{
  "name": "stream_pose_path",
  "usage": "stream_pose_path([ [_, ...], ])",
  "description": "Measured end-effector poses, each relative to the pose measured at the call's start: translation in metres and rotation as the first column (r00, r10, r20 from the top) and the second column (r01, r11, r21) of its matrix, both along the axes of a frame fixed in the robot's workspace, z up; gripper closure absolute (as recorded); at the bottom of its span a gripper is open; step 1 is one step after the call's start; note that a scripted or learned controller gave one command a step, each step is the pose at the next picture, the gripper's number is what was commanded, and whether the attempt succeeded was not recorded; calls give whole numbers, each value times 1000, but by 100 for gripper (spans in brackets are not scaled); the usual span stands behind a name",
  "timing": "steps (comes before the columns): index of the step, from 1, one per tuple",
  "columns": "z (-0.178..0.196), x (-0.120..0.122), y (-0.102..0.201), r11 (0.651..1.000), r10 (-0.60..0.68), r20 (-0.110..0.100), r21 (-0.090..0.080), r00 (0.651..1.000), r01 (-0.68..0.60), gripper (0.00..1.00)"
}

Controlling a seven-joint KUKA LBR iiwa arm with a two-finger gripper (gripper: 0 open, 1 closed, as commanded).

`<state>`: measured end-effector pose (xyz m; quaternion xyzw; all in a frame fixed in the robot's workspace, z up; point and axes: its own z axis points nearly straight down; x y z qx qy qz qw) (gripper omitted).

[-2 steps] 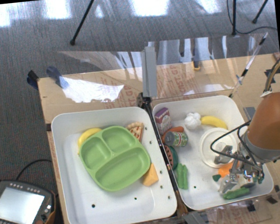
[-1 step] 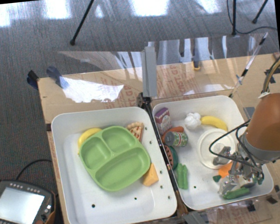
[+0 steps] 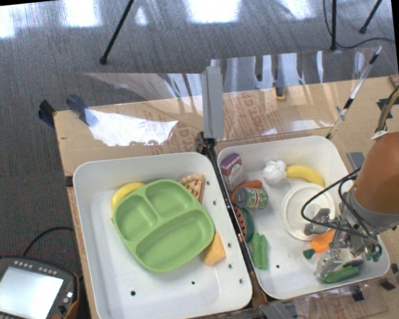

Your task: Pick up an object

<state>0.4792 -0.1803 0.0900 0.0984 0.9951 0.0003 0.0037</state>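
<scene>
My gripper (image 3: 344, 251) is low in the front right corner of the right bin (image 3: 300, 290), under the arm's orange band (image 3: 384, 173). A green pod-shaped toy (image 3: 339, 272) lies right below it, against the bin's front wall. An orange carrot (image 3: 322, 243) with a green top lies just left of the gripper, touching or nearly touching it. A white plate (image 3: 299, 208) sits behind the carrot. Whether anything is held cannot be seen.
The right bin also holds a banana (image 3: 305, 173), a white lumpy toy (image 3: 275, 171), a purple carton (image 3: 231, 168), a green can (image 3: 251, 198), a watermelon slice (image 3: 245, 223) and a green vegetable (image 3: 259, 251). The left bin (image 3: 115, 300) holds a green divided plate (image 3: 164, 223), a waffle piece (image 3: 194, 186) and a cheese wedge (image 3: 214, 250).
</scene>
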Motion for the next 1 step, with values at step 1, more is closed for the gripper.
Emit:
stream_pose_path([
  [1, 0, 0, 2, 1000, -5, 1, -1, 1000, 5, 0],
])
